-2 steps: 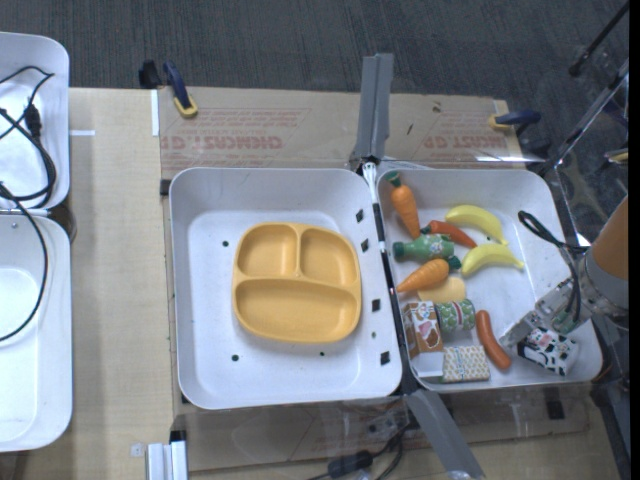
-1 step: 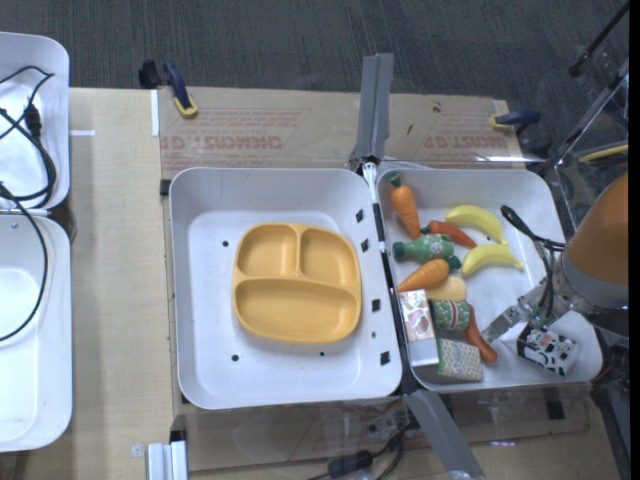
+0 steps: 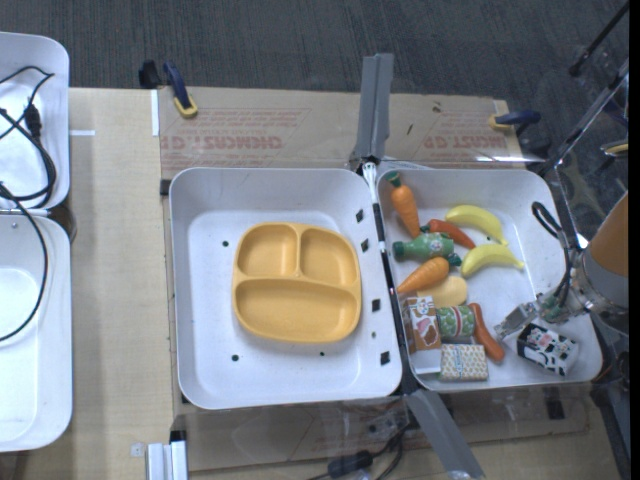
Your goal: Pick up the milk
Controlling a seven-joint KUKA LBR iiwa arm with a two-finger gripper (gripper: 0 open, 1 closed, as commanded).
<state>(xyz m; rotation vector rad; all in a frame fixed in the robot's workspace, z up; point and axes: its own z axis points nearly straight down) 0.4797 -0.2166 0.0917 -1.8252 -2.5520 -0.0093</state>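
The milk (image 3: 548, 348), a cow-spotted carton, lies in the near right corner of the right bin (image 3: 520, 177). The gripper (image 3: 530, 314) hangs just left and beyond it, touching or nearly so; I cannot tell its state. Further left lie carrots (image 3: 405, 208) and bananas (image 3: 477, 221). A yellow plate (image 3: 297, 281) sits in the left bin (image 3: 200, 298).

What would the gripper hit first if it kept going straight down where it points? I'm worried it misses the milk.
Most likely the milk carton: the gripper sits just above its upper-left edge in the right bin. Depth is unclear, so it may clip the edge rather than land centred.
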